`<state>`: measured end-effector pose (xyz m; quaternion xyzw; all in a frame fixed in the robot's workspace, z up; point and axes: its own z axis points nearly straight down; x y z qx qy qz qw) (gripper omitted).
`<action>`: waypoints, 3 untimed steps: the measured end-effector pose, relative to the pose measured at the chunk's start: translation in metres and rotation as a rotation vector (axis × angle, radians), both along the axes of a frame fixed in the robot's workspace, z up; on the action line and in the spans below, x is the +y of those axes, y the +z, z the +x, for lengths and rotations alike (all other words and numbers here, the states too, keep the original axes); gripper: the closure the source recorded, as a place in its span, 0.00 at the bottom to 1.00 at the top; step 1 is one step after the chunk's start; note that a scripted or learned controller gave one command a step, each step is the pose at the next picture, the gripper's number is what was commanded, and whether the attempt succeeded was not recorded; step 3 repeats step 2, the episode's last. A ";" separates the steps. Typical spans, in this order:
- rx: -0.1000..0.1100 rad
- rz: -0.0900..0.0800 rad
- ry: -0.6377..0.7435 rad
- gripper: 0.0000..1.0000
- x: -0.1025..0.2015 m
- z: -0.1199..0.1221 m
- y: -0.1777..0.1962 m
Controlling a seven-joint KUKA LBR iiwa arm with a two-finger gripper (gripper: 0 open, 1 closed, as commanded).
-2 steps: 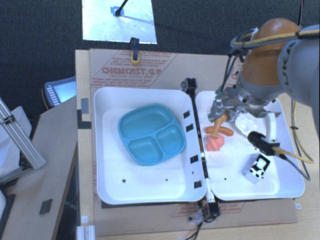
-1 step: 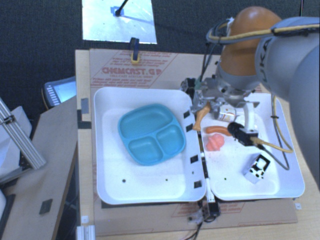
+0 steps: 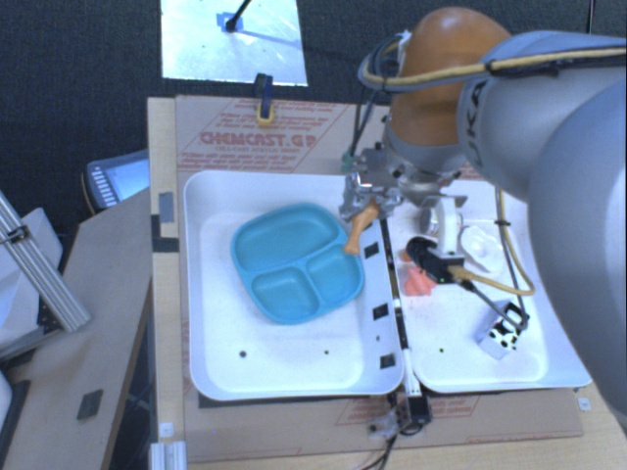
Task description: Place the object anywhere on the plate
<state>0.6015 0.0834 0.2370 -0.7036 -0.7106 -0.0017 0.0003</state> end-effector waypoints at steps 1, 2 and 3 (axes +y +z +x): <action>0.000 0.000 0.000 1.00 0.060 0.015 -0.005; 0.001 -0.002 -0.005 0.00 0.056 0.015 -0.005; 0.001 -0.002 -0.005 0.00 0.056 0.015 -0.005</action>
